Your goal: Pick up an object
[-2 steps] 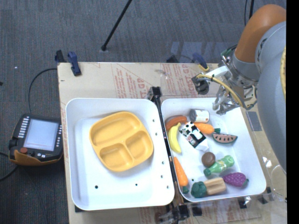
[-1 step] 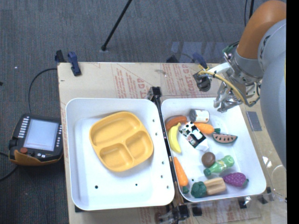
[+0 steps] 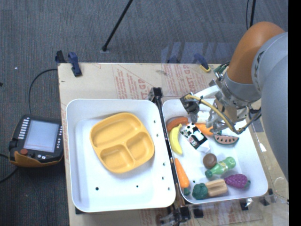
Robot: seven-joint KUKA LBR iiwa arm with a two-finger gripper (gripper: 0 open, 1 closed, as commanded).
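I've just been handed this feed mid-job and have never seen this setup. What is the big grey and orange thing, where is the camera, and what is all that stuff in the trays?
The grey machine with the orange band is a robot arm reaching in from the right. Its tool hangs low over the right shallow white bin; the view does not show whether it has gripped anything. The single camera is fixed above the bench and looks down at a slant.

The left shallow white bin holds a yellow plastic divided plate. The right bin holds toy food: a yellow banana, an orange carrot, a black-and-white carton, a watermelon slice, a brown round piece, a green bottle, purple grapes and a green broccoli piece.

The handheld screen unit lies on the floor to the left.
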